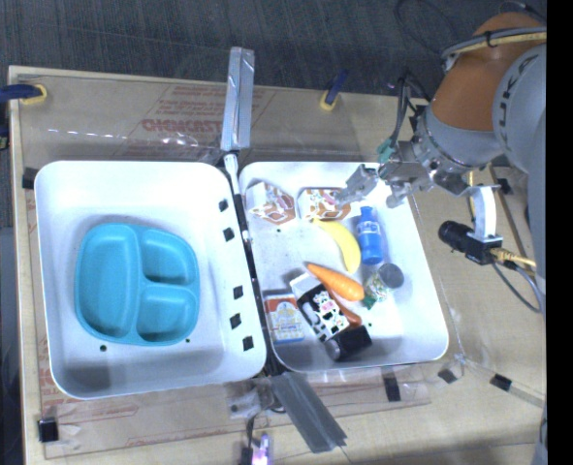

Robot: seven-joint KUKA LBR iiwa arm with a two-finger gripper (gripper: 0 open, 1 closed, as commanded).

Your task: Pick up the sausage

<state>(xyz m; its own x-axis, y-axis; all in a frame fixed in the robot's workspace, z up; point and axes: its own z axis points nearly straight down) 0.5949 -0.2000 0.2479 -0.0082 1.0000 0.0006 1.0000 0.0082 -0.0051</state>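
In the right bin lies a heap of small items. A reddish-brown piece that may be the sausage peeks out under the right end of an orange carrot; most of it is hidden. My gripper hovers over the bin's far right corner, above the blue bottle and well away from the reddish piece. Its two fingers stand apart, open, with nothing between them.
A yellow banana lies beside the bottle. Two snack packets sit at the bin's far side. A cow-patterned black and white item, a small box and a grey cap crowd the near side. A blue divided plate rests in the left bin.
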